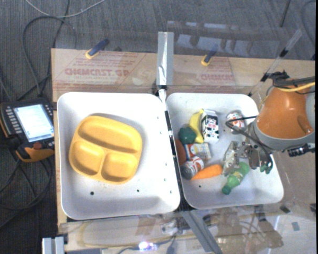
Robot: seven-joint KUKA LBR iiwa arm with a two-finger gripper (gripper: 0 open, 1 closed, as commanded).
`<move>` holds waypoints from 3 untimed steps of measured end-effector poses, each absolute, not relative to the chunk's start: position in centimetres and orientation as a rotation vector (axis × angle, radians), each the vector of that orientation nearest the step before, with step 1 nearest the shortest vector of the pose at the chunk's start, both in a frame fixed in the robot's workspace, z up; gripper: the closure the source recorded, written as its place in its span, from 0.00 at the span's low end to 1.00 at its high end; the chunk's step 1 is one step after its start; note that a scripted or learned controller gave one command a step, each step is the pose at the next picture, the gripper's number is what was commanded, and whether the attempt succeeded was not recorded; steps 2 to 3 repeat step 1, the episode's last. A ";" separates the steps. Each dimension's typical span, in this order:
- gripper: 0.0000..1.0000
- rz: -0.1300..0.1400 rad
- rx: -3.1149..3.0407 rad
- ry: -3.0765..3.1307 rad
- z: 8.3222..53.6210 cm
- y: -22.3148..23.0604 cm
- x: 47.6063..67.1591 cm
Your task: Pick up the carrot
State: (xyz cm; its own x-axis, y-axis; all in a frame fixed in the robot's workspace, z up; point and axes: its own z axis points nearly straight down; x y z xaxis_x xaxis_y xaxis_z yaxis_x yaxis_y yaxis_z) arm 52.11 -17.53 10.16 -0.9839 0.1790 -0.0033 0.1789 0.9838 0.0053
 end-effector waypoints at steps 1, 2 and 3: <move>1.00 -0.001 1.124 2.936 19.2 -13.2 50.8; 1.00 -0.001 1.124 2.936 19.2 -13.2 50.8; 1.00 -0.001 1.124 2.936 19.2 -13.2 50.8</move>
